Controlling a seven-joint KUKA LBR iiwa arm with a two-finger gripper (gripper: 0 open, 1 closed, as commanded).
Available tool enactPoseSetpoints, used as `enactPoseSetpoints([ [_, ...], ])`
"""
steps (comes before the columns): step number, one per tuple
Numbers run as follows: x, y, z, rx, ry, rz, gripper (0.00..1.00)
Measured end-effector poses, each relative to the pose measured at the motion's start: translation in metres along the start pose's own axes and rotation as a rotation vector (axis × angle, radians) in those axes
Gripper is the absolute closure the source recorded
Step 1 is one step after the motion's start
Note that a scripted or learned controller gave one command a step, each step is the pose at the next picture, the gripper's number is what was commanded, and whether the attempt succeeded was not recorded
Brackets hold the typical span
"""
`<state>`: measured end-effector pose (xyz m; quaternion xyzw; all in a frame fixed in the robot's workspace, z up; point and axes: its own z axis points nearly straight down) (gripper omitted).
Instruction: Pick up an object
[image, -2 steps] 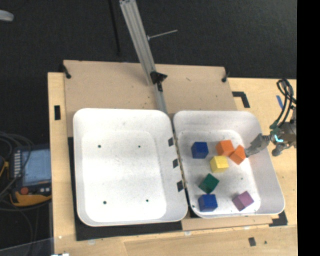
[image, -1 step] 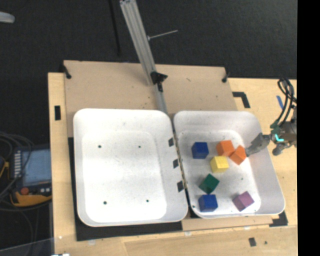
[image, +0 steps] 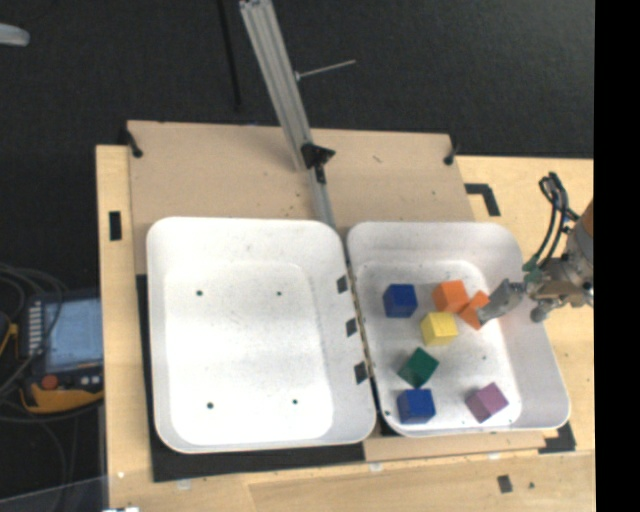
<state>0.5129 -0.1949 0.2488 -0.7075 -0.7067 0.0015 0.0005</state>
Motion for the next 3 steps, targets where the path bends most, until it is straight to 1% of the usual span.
enactPoseSetpoints([
  [1,0.003,-0.010,0.053,0.001,0.001,0.000,0.00],
  [2,0.001,-0.014,0.116,0.002,0.001,0.000,0.00],
  [3,0.001,-0.010,0.101,-0.009,0.001,0.005,1.00],
])
